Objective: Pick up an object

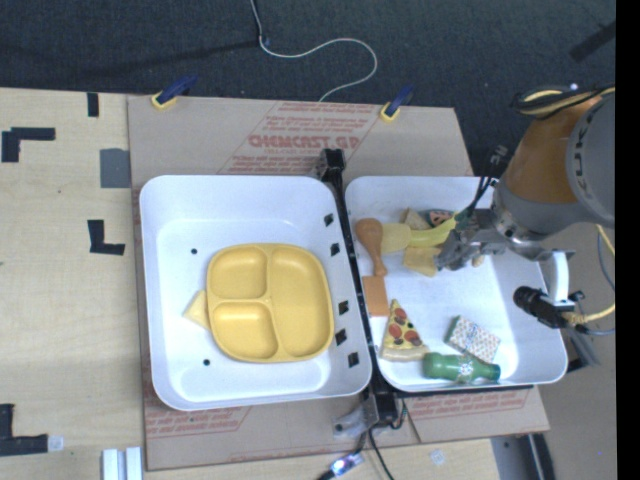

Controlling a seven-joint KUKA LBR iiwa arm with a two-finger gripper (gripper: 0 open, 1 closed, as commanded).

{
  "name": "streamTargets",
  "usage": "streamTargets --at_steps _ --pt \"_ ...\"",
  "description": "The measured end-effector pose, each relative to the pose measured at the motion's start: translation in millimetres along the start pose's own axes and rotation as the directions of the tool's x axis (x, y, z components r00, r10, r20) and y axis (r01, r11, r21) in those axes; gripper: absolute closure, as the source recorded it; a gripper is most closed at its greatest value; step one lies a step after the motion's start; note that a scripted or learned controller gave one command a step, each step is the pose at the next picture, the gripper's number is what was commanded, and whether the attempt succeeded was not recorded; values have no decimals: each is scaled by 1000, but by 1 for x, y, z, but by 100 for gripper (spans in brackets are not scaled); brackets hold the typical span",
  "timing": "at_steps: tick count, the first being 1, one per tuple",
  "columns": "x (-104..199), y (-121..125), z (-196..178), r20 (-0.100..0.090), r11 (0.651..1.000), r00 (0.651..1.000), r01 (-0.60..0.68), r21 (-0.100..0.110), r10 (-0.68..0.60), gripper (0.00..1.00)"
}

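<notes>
gripper (458,252) beside yellow toys (420,248), near spatula (372,258).

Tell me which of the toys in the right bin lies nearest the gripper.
The pale yellow toy beside the gripper at the bin's upper middle. The pizza slice, green bottle and patterned packet lie lower, toward the bin's near edge.

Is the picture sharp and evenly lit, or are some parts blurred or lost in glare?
Camera view: lighting is soft and even, with faint shadows; the white bins are bright but keep their edges, without strong glare; the yellow divided plate and the green bottle look fairly sharp; the hand is soft and merges with the yellow items beside it.
</notes>
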State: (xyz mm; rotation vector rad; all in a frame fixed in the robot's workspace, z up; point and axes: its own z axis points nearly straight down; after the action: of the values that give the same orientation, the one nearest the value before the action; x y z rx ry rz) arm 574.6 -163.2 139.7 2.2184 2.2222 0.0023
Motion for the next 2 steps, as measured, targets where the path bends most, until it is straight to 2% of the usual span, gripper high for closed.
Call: streamTargets --at_steps 1,2 --pt "0 -3 -63 1 1000 1000 0 -2 0 100" --pt "1 -2 -86 0 1000 1000 0 1 0 100"
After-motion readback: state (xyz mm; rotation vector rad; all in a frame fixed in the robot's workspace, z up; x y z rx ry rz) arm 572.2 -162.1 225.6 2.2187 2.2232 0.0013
